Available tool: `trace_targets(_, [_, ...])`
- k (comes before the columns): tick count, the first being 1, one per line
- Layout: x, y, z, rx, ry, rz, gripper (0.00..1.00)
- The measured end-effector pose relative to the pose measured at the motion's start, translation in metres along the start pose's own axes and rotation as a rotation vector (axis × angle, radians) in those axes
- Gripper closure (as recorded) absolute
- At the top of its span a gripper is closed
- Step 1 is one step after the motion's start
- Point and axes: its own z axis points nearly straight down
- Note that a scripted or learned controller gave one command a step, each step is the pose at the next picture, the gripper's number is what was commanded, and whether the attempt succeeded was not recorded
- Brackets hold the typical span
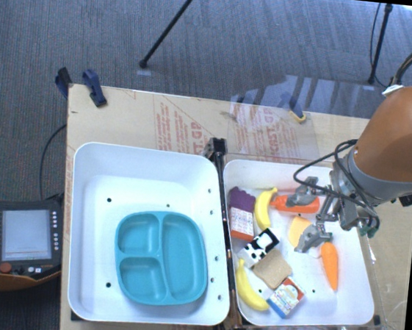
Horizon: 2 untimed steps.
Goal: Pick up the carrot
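The carrot [330,266] is orange and tapered. It lies in the right bin [356,307] near that bin's right wall, tip pointing toward the front. My gripper [311,218] hangs over the bin just left of and behind the carrot, open. Its near finger [314,238] ends close to the carrot's thick end, and its far finger [306,197] sits over an orange-red toy [290,204]. A pale yellow wedge [298,228] lies under the gap between the fingers; nothing is held.
The right bin also holds two bananas [263,206] [250,288], a purple piece [240,199], a black-and-white block [259,246], a brown slice [273,268] and a small carton [287,298]. The left bin [93,185] holds a teal divided plate [160,255].
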Motion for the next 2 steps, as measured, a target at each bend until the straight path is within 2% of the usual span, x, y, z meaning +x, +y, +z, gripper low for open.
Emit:
trace_targets(1, [-0.026,-0.058,0.095,-0.002,0.01,-0.013,0.0])
trace_targets(2, [-0.013,-0.073,0.15,-0.001,0.003,0.029,0.0])
